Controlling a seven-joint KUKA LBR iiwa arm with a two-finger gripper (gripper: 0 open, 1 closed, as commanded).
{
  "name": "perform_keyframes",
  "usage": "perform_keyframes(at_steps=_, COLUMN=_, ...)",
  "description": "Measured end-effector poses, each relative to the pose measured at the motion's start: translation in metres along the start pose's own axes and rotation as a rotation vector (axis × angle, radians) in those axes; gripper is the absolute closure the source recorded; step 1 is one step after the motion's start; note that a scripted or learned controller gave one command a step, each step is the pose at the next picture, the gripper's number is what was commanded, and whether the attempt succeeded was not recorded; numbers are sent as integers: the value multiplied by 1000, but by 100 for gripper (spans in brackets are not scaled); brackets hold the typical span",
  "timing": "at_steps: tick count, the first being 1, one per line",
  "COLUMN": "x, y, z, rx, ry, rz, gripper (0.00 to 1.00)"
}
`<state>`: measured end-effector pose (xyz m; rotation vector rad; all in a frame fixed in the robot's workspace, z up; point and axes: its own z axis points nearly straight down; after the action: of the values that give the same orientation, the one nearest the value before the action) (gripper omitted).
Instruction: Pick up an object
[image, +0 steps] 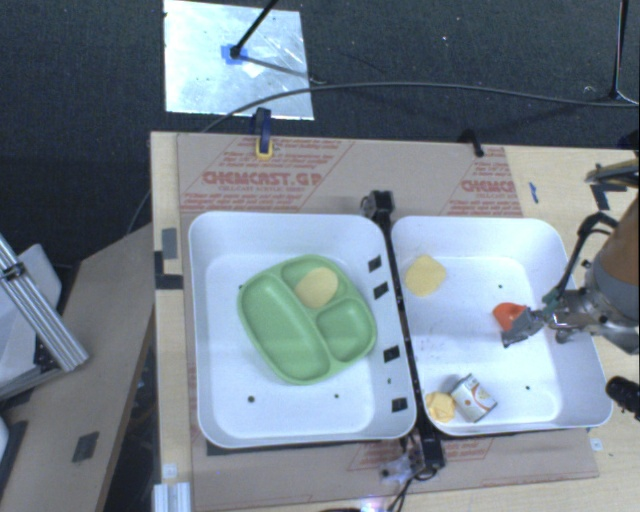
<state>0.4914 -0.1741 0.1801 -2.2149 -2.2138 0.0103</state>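
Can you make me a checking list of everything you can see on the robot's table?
Surface: bench covered with printed cardboard, bearing the left bin and right bin side by side.
Job's things: in the right bin, a yellow piece, an orange object, a small can and a yellow lump beside it.
Clutter: green divided tray in the left bin, a yellow item in its top compartment.
Grippers: tool low in the right bin, next to the orange object; grasp unclear.
Cables: dark cable across the floor behind the bench.
Surroundings: dark carpet, shiny sheet, metal frame at left.
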Motion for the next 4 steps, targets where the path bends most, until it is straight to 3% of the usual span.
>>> perform_keyframes(at_steps=1, x=0, y=3, z=-6, rx=-13, ry=-3, rz=-4, gripper=0)
perform_keyframes(at_steps=3, x=10, y=5, z=84, rx=-10, ry=-1, rz=-2, gripper=0)
perform_keyframes(at_steps=4, x=11, y=6, z=96, rx=-11, ry=-2, rz=-1, gripper=0)
